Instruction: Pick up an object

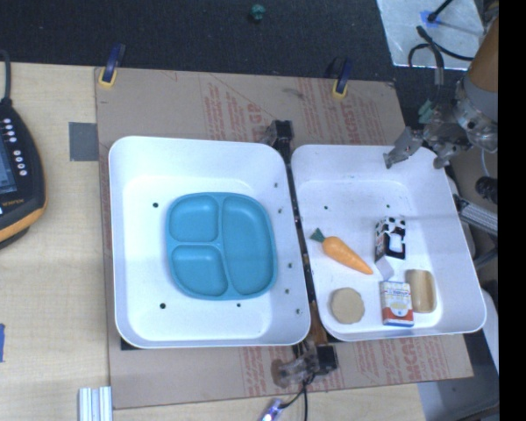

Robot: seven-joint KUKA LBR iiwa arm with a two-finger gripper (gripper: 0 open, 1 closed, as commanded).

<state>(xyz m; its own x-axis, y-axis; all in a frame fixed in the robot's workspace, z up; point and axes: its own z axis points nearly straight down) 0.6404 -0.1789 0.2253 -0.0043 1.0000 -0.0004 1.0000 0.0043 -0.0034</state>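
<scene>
**Five small objects wait in the right bin, none yet taken**

Five things lie in the lower part of the right white plastic bin (359,169): an orange toy carrot with a green top (344,253), a black-and-white patterned small block (391,239), a round tan cookie-like disc (347,305), a red-and-white small carton (397,304) and a tan bread-shaped piece (421,289). The left white bin (136,178) carries a blue plastic plate with three compartments (220,245).

The grey two-finger gripper (421,150) hangs at the upper right of the frame, above the far right corner of the right bin. Its two fingers look spread apart, and nothing is between them.

For a good pick, I judge that the carrot is the best choice. It lies alone, with free floor around it, while the carton and the bread-shaped piece are just beside each other and close to the bin wall. The fingers should close across the narrow width of the carrot, not along its length, because it lies at a slant.

From the gripper, the carrot is down and to the left in the frame, well apart. The patterned block is nearer, below the gripper.
</scene>
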